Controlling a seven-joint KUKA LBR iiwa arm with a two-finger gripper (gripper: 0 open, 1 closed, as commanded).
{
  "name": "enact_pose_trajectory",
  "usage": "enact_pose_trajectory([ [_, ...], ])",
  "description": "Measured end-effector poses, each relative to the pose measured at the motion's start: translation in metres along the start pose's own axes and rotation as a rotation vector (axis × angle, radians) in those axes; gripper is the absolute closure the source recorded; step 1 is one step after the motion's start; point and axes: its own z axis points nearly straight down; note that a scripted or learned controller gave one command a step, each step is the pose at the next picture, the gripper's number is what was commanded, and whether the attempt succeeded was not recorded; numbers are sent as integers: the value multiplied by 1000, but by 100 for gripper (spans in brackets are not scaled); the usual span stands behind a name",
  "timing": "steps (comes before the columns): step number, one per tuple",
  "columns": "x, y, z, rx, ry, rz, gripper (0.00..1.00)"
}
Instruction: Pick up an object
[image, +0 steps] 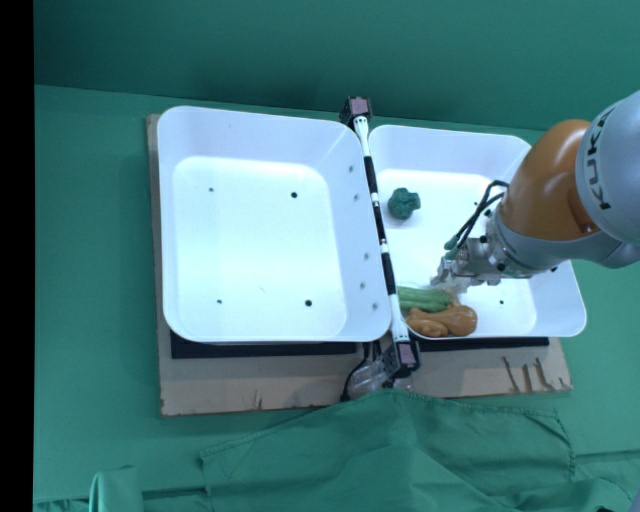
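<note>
The pincer (447, 279) hung low in the right bin (560, 310), just above the green bean pod (424, 298), and whether it stood apart or together could not be told, nor was anything visibly held. The pod lay near that bin's front left corner, touching the orange piece (445, 321) in front of it, its long axis running roughly left to right, out from the bin's left wall. To grip well, I judged, the pincer should close across the pod's narrow width, clear of the orange piece; the dark green lump (403, 203) sat well apart behind.
</note>
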Motion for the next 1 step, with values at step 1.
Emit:
enact_pose_trajectory([
  [1, -1, 2, -12, -7, -2, 3, 100],
])
